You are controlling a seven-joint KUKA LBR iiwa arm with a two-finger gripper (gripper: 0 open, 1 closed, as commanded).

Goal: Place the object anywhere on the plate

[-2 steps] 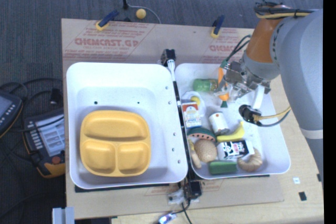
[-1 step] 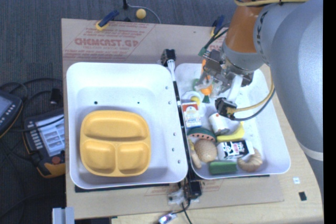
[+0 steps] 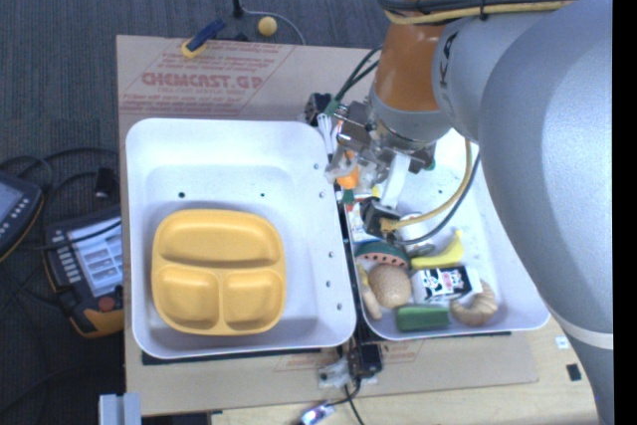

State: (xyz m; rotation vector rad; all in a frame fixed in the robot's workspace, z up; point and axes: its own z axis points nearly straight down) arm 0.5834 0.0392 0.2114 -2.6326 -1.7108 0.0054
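Seen from above at a slant, two shallow white bins are set side by side on a counter [image 3: 199, 75] covered with brown cardboard that is printed with red lettering. The left bin [image 3: 214, 149] holds a yellow plate [image 3: 219, 269] with three compartments, one long section at the far side and two smaller ones at the near side; it lies in the near left part of that bin, and nothing is seen resting on it. The right bin [image 3: 508, 289] is crowded at its near end with small objects: a tan, potato-like lump [image 3: 389, 287], a green block [image 3: 422, 318] just in front of it, a small black-and-white carton [image 3: 441, 283], a yellow piece [image 3: 445, 250] behind the carton, and a brown rounded item [image 3: 476, 308] at the near right corner. These are packed close together, several of them touching. The grey arm [image 3: 542, 114] with its orange band [image 3: 413, 65] is reached in from the right and is poised over the far part of the right bin, close to the wall shared by the two bins. The hand [image 3: 370, 182] is pointed downward above the clutter, amid cables and small orange and green parts. Whether it is released or clenched cannot be told, and no object can be made out in its grasp. Which of the cluttered items is the task's object cannot be told; all of them are seen lying in the right bin, well apart from the plate.
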